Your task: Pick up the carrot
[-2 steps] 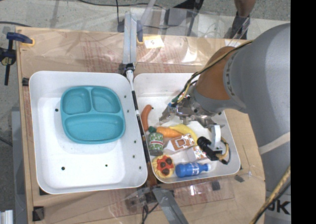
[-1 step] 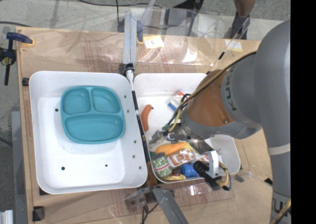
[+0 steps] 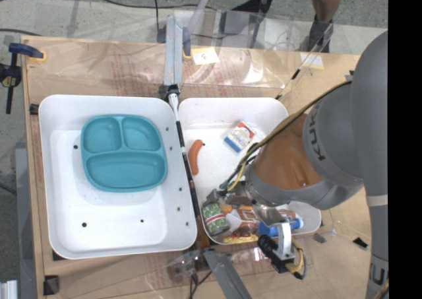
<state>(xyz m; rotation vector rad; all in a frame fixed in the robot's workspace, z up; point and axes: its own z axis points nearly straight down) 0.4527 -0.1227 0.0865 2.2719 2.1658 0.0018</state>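
brown bench bears two white bins; grey floor behind; end effector grip unclear

Plastic bins, a taped bench, a painted arm — mostly smooth finishes

The two white bins look like smooth moulded plastic with a soft sheen; in the left one lies a teal divided plate, matt plastic by its look. Right of that plate, in the other bin, the carrot has a smooth, slightly waxy orange skin, and a small packet beyond it shows glossy printed wrap. The bench looks like brown board under a clear, wrinkled, shiny film. The arm has a smooth satin grey shell — its orange band glossier.
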